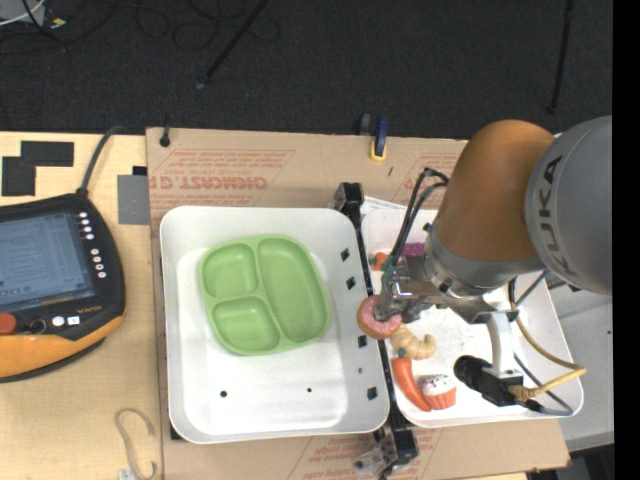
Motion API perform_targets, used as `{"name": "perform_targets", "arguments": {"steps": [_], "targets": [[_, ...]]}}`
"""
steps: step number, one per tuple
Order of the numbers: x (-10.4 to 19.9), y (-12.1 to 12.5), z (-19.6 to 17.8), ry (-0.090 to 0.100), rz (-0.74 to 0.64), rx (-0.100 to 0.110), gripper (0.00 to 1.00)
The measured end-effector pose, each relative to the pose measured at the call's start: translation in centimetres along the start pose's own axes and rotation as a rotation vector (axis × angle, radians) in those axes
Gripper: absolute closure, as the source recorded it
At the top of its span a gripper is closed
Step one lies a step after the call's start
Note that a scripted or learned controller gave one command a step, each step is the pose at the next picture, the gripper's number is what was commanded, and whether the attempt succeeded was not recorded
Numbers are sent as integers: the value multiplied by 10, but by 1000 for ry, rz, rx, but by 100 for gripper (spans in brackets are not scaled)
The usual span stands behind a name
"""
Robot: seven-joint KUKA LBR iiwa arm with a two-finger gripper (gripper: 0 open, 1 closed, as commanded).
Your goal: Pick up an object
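1. Nearest the cam, at the front of the right bin (556,356): a red-and-white toy (438,393) and an orange carrot (404,376) lie just beside each other by the rim.
2. Behind them a tan piece (419,346) touches a pink ring (376,319), the likely pick. The ring sits at the bin's left wall, by the divider.
3. The pincer (393,296) hangs directly over the ring's far edge. Wrist hardware masks the contact, so can't tell if the pincer is apart, together or clamped on the ring.
4. Judged step: securing the ring. To do it well, approx. centre over the ring, keep clear of the wall and the tan piece, close fully, then lift straight up so neither neighbour drags along.
5. In the left bin (262,393), a green divided plate (265,293) lies well apart from the action.
6. Farthest back, the arm (500,198) covers most of the right bin's rear. A small orange-red bit (381,260) peeks out beside it, too obscured to ID.
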State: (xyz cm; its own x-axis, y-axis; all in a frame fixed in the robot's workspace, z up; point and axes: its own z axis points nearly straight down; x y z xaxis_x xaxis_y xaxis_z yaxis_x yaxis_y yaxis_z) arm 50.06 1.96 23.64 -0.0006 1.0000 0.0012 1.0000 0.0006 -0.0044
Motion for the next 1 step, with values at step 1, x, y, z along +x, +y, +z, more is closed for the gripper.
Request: {"name": "perform_targets", "arguments": {"steps": [1], "targets": [[3,-1,0,0,0,0,100]]}}
